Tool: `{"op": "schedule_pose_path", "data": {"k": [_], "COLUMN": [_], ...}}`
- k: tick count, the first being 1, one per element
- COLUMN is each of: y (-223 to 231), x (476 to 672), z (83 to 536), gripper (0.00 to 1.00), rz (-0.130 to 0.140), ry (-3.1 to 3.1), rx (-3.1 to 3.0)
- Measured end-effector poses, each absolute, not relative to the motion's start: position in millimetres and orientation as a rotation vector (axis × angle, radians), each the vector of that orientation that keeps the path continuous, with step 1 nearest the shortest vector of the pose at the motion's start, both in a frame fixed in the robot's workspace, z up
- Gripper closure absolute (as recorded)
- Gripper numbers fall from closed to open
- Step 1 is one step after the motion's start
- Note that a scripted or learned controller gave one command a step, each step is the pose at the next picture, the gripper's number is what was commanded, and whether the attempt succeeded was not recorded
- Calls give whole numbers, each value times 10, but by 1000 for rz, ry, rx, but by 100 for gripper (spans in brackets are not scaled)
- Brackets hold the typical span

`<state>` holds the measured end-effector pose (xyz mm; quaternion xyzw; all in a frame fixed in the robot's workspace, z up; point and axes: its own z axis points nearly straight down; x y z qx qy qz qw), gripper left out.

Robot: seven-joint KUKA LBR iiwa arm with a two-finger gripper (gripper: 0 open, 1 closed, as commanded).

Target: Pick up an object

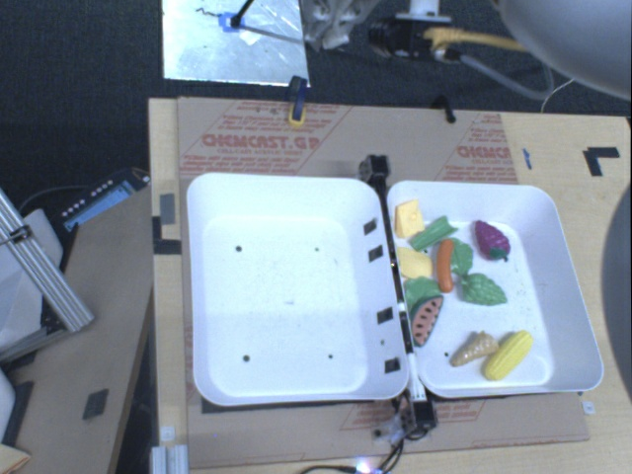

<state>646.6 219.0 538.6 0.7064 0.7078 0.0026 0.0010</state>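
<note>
Two white bins sit on the worktop (247,131); toy food lies in the right bin (563,265). No grasp is begun. End effector state cannot be told; descent onto the corn (508,355) is likely required.

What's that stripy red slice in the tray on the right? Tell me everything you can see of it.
It looks like a toy watermelon slice: a red wedge with dark seed marks and a green rind along one edge, probably plastic. It lies flat in the right bin, close to the divider between the bins, low on that side. A green leafy piece touches its upper end.

bench (168,265), cardboard sheet (257,136), two white bins (286,191)
</note>
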Motion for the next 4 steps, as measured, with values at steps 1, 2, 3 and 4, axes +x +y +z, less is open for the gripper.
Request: {"op": "schedule_pose_path", "data": {"k": [1,2,3,4], "y": [2358,2159,2024,2366], "x": [5816,6209,6702,6227], "z": [4498,4937,5379,4302], "gripper": [100,100,100,100], "rz": [-14,9,10,-14], "ry": [2234,2218,2217,2234], "rx": [2217,2219,2218,2218]}}
